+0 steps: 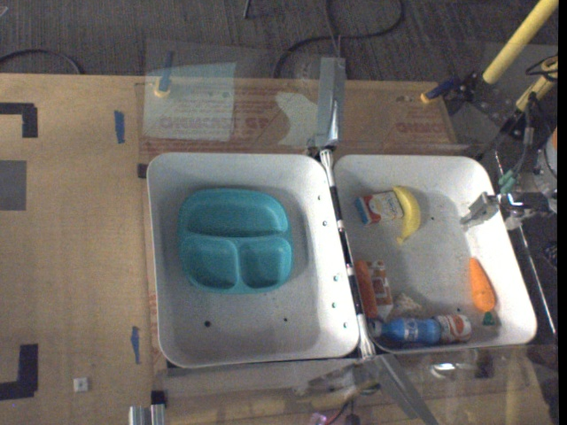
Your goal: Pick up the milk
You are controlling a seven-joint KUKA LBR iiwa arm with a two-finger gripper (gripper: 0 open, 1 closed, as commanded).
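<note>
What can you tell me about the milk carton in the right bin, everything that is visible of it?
The milk carton is a small white box, seemingly cardboard, with a red-orange print and a blue end. It lies on its side in the upper left part of the right bin, blue end towards the divider. Its right end touches the yellow banana. It looks closed and undamaged. The pincer is apart from it, to the right.

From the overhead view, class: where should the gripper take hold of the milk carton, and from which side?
Probably from above, fingers across the short width of the milk carton. It lies flat in the right bin, and the banana presses against its right end, so closing across the free long sides avoids it.
</note>
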